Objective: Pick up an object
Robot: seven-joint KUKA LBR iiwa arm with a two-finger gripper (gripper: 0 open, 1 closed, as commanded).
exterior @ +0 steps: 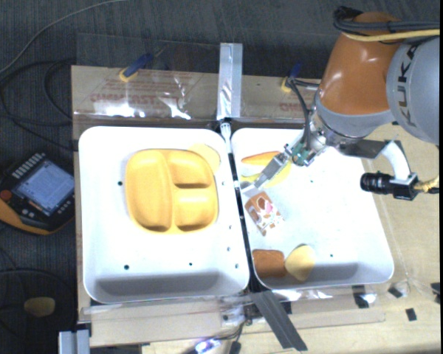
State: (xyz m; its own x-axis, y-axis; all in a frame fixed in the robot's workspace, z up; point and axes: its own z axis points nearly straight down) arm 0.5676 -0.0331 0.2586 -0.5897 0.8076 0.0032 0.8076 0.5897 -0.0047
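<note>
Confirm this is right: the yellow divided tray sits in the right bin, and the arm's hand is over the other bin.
Wrong on the bin. The camera view shows the yellow divided tray in the left bin; the hand is over the other, right bin.

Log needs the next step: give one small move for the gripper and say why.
Probably lower a little and close. The gripper hangs low in the right bin, near its left wall, over the yellow and orange items, with the small packet just below it in the view. Nothing is visibly held.
</note>
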